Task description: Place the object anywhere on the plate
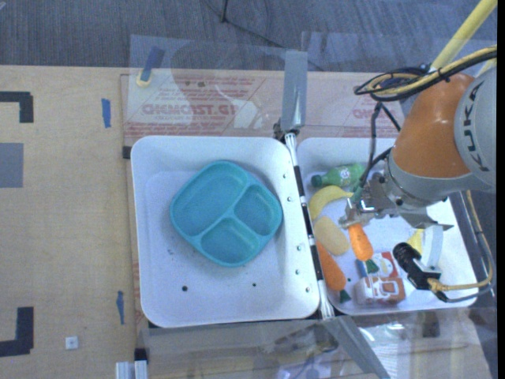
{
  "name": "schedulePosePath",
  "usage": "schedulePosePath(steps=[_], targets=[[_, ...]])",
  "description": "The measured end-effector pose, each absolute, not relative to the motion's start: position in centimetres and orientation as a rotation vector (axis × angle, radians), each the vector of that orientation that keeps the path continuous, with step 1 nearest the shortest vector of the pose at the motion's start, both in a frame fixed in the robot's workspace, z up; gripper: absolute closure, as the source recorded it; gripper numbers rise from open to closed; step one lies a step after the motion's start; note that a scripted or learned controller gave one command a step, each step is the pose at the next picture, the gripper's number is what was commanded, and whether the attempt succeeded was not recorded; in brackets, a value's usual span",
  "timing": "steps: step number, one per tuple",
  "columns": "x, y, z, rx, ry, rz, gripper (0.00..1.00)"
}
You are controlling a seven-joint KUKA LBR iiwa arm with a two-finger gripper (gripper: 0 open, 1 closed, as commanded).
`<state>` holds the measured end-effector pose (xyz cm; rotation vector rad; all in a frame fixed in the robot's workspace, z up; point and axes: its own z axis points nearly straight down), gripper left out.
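Observation:
A teal divided plate [226, 212] lies in the left white bin [158, 290], with nothing on it. The right bin [458, 290] holds several toy foods: a green bottle [339, 174], a yellow banana [325, 200], a pale oval piece [332, 236], a short orange piece [361, 244], a long orange carrot [331, 268] and a small printed carton [379, 287]. My gripper [353, 210] hangs low over the right bin, just above the short orange piece and beside the banana. The wrist hides its fingertips.
A raised rim [304, 235] runs between the two bins. The grey and orange arm [438, 144] covers the right bin's back right part. Wooden bench top [63, 212] lies to the left of the bins.

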<state>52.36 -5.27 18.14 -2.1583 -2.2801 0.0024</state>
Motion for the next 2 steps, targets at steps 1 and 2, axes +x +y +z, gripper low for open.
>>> schedulePosePath(steps=[1, 2], targets=[[56.3, 3.4, 18.1, -2.134, -2.302, 0.006, 1.0], [62.3, 10.7, 16.9, -2.063, -2.367, 0.006, 1.0]])
